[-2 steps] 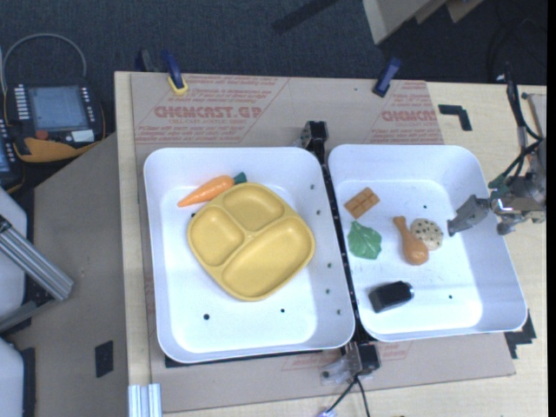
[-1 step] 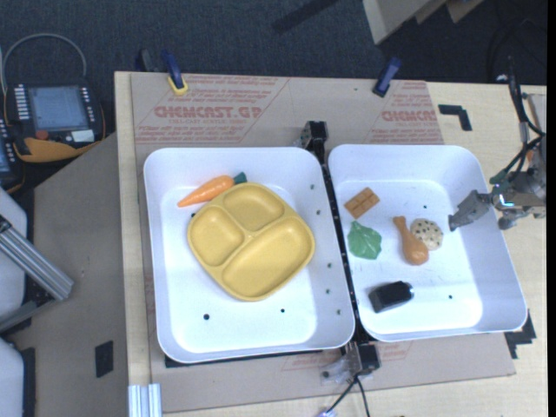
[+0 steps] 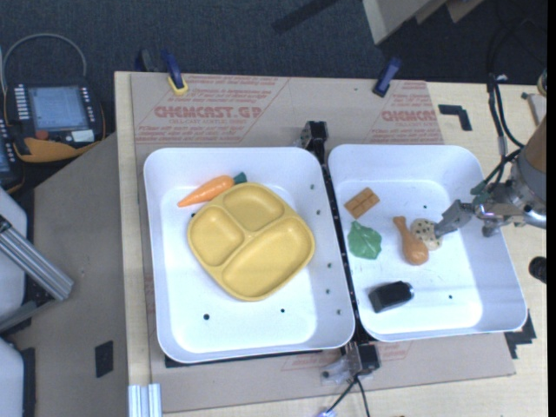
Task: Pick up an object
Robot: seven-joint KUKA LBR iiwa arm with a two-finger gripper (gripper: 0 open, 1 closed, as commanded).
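Drumstick toy (image 3: 411,241) lies in the right bin (image 3: 495,307), just left of the claw (image 3: 441,225), touching a dotted block (image 3: 424,229). Claw finger state: cannot tell.

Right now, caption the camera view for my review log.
Hand reaches into right bin beside the cookie; the carrot sits in left bin.

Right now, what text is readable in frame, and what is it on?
"CHEMCAST GP": red print on the brown board under the bins, top left, partly covered by a clamp.
Same print repeats at top right, cut off by the right bin; only "CHEMCAST" reads.
Smaller red lines around both logos: too small to read.
Pendant screen at left: blurred, unreadable.
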